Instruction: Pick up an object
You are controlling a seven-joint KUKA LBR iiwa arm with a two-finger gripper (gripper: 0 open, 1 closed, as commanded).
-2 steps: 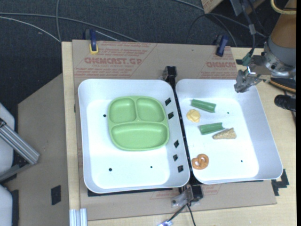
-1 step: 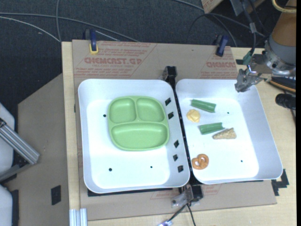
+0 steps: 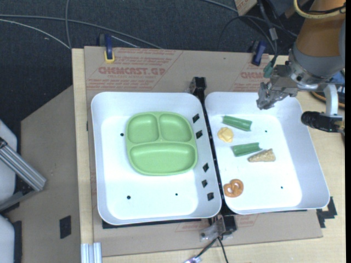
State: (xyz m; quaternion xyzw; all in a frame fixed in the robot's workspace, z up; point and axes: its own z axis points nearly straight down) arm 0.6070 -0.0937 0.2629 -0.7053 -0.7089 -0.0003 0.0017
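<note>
Twisted orange-brown pretzel (image 3: 233, 188) lies near right bin's (image 3: 307, 196) front edge

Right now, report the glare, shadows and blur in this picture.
Camera view: even overhead light; mild glare whitens the right bin floor; soft, short shadows under the green divided plate and the pretzel; the gripper looks slightly blurred, the food pieces sharp.

The arm (image 3: 318, 43) reaches in from the right, wrist angled downward.
</note>
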